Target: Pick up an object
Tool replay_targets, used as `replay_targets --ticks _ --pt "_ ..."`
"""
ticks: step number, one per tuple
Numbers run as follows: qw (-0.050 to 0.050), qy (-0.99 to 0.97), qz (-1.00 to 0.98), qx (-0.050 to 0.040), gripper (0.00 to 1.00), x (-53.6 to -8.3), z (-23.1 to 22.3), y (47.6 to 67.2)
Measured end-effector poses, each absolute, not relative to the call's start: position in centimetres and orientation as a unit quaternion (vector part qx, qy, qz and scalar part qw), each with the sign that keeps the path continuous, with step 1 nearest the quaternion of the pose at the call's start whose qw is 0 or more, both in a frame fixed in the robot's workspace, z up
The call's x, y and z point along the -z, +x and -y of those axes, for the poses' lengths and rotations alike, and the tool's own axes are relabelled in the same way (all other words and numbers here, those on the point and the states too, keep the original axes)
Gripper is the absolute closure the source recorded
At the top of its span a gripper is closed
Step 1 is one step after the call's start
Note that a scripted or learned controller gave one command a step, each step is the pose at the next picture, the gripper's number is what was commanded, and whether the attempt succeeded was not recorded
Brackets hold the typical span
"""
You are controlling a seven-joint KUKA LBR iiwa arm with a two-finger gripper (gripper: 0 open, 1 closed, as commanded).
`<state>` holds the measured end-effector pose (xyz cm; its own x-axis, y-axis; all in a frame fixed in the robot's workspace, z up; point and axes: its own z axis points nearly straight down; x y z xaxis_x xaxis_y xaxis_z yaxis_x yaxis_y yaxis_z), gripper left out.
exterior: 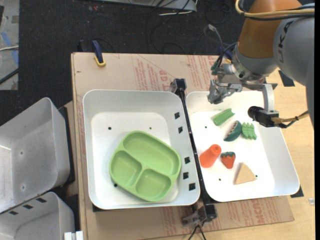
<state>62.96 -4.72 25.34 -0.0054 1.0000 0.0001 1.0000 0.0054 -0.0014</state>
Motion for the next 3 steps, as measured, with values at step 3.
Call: replay_targets --ticks 3 --pt "0.001 -0.704 0.710 -0.0002 1.00 -23.6 -9.1 58.7"
